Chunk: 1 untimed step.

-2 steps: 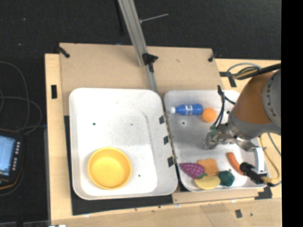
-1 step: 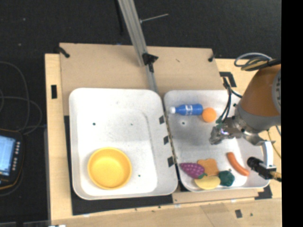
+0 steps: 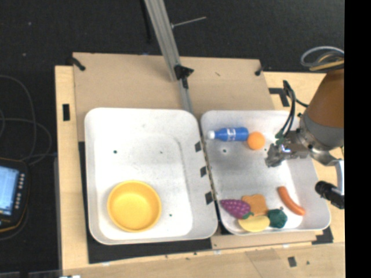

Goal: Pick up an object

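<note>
The right bin (image 3: 232, 172) holds a blue bottle (image 3: 228, 134) lying on its side near the back, with an orange ball (image 3: 255, 141) just right of it. Along the front lie purple grapes (image 3: 235, 207), an orange biscuit-like piece (image 3: 255, 202), a yellow banana (image 3: 254, 223), a green vegetable (image 3: 277, 218) and an orange-red sausage (image 3: 290, 201). My gripper (image 3: 275, 156) hangs over the right bin's right half, a little right of and below the ball, with nothing visibly in it. Its tip is small and dark.
The left bin (image 3: 139, 155) holds a yellow bowl (image 3: 134, 205) at its front left. A metal pole (image 3: 165, 33) slants down from the top to the gap between the bins. A tablet (image 3: 8, 193) lies off the bench at the left.
</note>
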### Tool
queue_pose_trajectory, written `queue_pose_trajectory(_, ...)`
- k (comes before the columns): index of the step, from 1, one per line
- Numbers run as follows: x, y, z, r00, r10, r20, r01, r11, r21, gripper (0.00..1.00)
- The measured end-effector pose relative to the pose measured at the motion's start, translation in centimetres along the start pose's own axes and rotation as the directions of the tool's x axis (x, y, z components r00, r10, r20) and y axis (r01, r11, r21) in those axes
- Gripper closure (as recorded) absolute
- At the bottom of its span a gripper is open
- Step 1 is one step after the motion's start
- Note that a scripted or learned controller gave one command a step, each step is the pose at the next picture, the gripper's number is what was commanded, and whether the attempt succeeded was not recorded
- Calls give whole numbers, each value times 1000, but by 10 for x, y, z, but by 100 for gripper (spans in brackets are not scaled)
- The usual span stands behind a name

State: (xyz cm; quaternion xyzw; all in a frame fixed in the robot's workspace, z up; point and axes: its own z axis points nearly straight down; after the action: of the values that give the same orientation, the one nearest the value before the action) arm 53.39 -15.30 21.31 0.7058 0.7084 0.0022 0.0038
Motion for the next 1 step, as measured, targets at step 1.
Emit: queue_pose_trajectory(1,42,1,-4,1000,-3,-4,3,1000,6,100)
